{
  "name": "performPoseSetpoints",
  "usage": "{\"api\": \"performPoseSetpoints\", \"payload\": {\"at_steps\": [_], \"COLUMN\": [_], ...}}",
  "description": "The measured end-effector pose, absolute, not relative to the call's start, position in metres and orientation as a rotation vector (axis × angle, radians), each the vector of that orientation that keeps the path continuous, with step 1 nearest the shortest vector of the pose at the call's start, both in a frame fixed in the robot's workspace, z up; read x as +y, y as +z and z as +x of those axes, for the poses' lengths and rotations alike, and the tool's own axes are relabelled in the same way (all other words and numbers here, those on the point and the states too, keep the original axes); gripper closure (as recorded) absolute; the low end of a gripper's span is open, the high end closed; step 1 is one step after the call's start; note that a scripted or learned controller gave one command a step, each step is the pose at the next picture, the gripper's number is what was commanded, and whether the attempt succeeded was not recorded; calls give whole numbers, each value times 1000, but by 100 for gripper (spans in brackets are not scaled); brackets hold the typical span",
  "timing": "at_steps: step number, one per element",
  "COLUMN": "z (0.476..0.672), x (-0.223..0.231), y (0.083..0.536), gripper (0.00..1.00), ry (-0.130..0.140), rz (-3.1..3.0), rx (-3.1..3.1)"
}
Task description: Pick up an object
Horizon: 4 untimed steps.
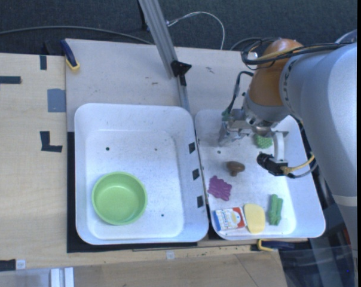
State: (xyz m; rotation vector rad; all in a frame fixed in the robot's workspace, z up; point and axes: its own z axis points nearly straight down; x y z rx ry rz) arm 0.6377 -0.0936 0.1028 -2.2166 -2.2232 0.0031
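- The bench (pixel 127 79) is viewed from above, at a slant.
- Both white bins (pixel 85 160) are taken in, centre frame.
- The arm (pixel 324 100) is seen entering from the right.

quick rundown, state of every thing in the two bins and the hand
green bowl: upright, in the left bin, near its front left corner
purple piece: lying flat in the right bin
brown object: resting loose, apart from the hand
small carton: lying flat at the front edge
yellow object: lying beside the carton
green long object: lying beside the yellow object
hand: low over the right bin's back part, holding nothing visible
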Motion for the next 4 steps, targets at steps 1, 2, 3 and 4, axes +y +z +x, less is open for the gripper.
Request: {"api": "performPoseSetpoints", "payload": {"at_steps": [1,2,3,4], "z": [645,647,649,632], "x": [-95,-103,-102,-54], "y": [164,212,266,246], "gripper": [100,100,100,100], "ry": [-5,-4,-5,2], "rz": [-2223,-2222,-2223,-2214], "rx": [-2226,-2226,-2226,-2225]}}
